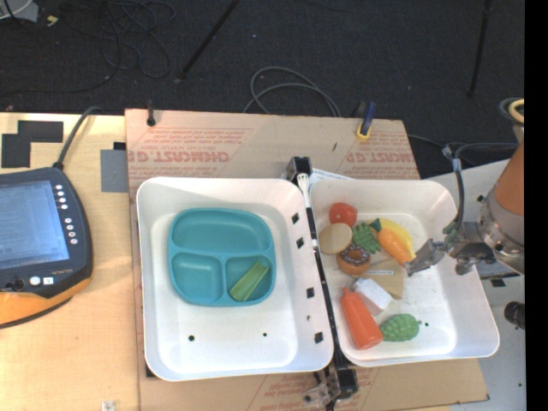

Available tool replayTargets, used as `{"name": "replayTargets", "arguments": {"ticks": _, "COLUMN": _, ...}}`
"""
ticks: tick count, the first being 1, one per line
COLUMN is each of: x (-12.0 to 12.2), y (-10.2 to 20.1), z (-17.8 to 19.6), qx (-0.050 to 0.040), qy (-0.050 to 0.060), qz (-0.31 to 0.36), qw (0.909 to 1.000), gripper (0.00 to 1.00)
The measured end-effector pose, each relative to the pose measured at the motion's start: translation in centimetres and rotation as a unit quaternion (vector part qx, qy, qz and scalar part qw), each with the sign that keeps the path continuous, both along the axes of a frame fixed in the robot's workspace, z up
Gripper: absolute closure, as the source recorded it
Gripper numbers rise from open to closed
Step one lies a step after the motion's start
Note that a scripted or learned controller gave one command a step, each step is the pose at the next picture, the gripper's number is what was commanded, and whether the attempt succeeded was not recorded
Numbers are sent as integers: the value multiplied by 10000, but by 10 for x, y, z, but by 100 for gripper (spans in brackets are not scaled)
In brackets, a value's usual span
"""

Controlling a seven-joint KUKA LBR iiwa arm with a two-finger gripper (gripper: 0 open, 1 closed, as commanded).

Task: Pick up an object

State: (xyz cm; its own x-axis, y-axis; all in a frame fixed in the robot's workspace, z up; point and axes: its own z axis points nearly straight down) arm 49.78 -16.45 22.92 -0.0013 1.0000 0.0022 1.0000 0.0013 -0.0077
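Claw (pixel 425 260) fingers apart, empty; toy carrot (pixel 396 246) just beside its tip looks light, rigid, slick plastic: grip across mid-body.

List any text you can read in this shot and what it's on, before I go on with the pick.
Cardboard sheet, behind the bins: red print, upside down, not reliably legible.
Cardboard front edge: red print, too small to read.
Tablet screen: lines of text, too blurred.
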Motion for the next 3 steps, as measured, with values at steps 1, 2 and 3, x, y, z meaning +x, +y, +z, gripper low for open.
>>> {"name": "replayTargets", "arguments": {"ticks": 1, "x": 90, "y": -30, "z": -148, "qx": -3, "qy": 0, "qz": 18, "qw": 10000, "gripper": 0}}
{"name": "replayTargets", "arguments": {"ticks": 2, "x": 89, "y": -30, "z": -136, "qx": 4, "qy": 10, "qz": 6, "qw": 10000, "gripper": 100}}
{"name": "replayTargets", "arguments": {"ticks": 3, "x": 137, "y": 49, "z": -32, "qx": -1, "qy": -72, "qz": 47, "qw": 10000, "gripper": 100}}
